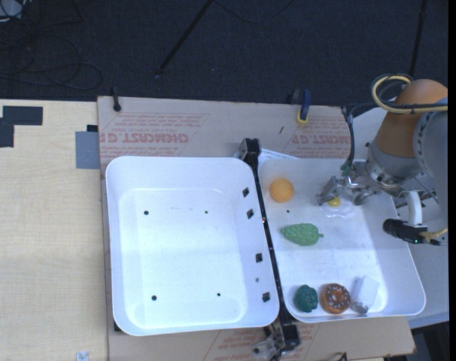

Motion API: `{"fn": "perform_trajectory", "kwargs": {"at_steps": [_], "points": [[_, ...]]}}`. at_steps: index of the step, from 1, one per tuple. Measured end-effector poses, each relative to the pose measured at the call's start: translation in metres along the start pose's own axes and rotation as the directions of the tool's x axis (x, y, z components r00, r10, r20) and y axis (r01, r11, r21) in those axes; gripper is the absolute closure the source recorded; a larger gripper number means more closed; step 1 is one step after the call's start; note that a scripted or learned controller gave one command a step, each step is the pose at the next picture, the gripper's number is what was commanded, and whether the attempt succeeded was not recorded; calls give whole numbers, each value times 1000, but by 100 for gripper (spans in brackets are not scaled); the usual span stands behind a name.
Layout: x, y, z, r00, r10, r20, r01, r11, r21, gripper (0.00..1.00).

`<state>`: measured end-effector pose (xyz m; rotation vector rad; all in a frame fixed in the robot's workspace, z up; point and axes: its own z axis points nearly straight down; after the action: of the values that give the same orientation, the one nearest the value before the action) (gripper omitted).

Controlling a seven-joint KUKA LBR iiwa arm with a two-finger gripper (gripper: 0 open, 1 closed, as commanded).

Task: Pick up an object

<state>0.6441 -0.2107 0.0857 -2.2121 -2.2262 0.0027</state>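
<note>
Objects like the orange ball (281, 190) all sit loose in our right bin (397, 277), and we can't tell the gripper (335, 195) state, so nothing's picked yet.

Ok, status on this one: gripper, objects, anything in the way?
Gripper low in right bin, over small yellow piece. Orange ball, green leafy toy untouched. Path clear.
</note>
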Motion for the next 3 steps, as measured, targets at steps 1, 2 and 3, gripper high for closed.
{"fn": "perform_trajectory", "kwargs": {"at_steps": [1, 2, 3], "points": [[8, -1, -2, 1000, 4, 1, -4, 1000, -1, 0], [16, -1, -2, 1000, 4, 1, -4, 1000, 0, 0], [27, -1, -2, 1000, 4, 1, -4, 1000, 0, 0]]}}
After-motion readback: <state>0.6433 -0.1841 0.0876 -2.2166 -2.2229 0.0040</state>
